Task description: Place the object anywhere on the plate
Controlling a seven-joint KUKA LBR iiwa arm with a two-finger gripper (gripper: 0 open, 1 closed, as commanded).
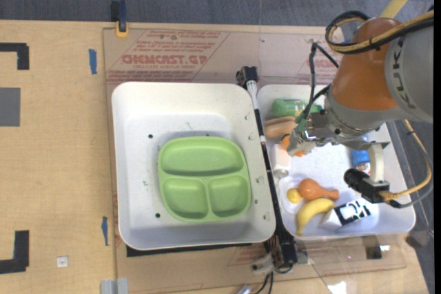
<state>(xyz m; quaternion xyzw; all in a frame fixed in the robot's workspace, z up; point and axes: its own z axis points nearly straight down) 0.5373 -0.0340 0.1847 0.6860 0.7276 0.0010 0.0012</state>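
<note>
Plate [203, 179] — smooth green plastic, three compartments, rounded corners. Hand [300, 140] — right of plate, over toy food; finger spread indiscernible.

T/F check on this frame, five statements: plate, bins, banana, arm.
1. The green plate lies in the left bin. True.
2. The plate has three compartments. True.
3. A banana rests on the plate. False: it lies in the right bin.
4. The gripper is over the left bin. False: it is over the right bin.
5. An orange toy lies just above the banana in the picture. True.
</note>
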